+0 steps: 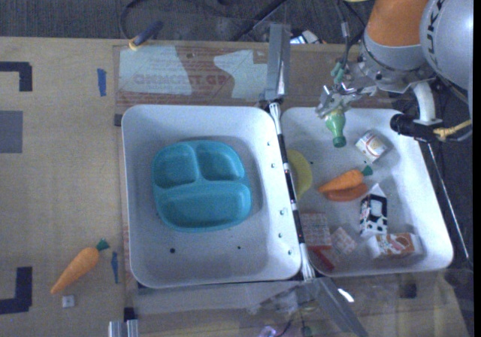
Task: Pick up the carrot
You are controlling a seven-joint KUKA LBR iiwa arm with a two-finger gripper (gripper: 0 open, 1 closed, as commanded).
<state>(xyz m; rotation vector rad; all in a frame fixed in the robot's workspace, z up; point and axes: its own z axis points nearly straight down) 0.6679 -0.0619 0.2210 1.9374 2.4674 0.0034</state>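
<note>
An orange carrot point(344, 182) with a green stub lies across the middle of the right bin point(421, 200), its tip pointing left. A second carrot point(75, 268) lies on the wooden bench, left of the left bin. My gripper point(334, 106) hangs over the right bin's back left corner, up and slightly left of the bin's carrot and well apart from it. A small green bottle point(337, 127) hangs upright from it, with its upper end between the fingers.
In the left bin point(143, 253) sits a blue divided plate point(201, 184). The right bin also holds a yellow piece point(301, 171) at its left wall, a small white can point(372, 144), a black-and-white carton point(373, 214) and several packets along the front.
</note>
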